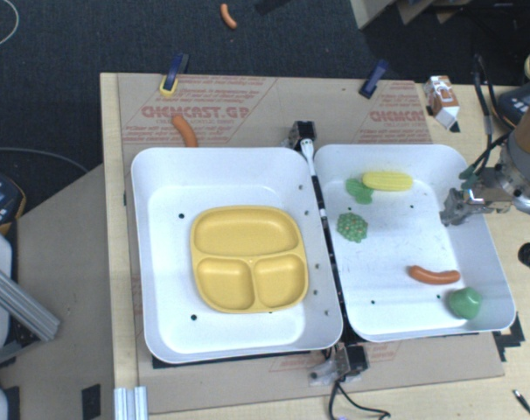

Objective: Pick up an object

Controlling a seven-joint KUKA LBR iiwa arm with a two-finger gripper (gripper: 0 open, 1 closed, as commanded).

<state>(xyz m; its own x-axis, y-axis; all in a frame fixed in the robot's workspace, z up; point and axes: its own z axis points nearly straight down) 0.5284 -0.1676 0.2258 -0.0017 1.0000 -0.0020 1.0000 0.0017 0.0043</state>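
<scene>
Green ball [464,304] beside sausage [435,276]; gripper [458,206] (right rim) grip state unclear.

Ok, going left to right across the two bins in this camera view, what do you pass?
Yellow tray → broccoli → corn → sausage → green cup → gripper at the right bin's far edge.

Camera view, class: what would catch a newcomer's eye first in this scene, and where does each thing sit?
The yellow divided plate stands out first, lying in the middle of the left bin. Next come the bright toy foods scattered in the right bin: a corn cob near the far wall and a sausage near the right wall. The end effector sits over that bin's right edge.
</scene>
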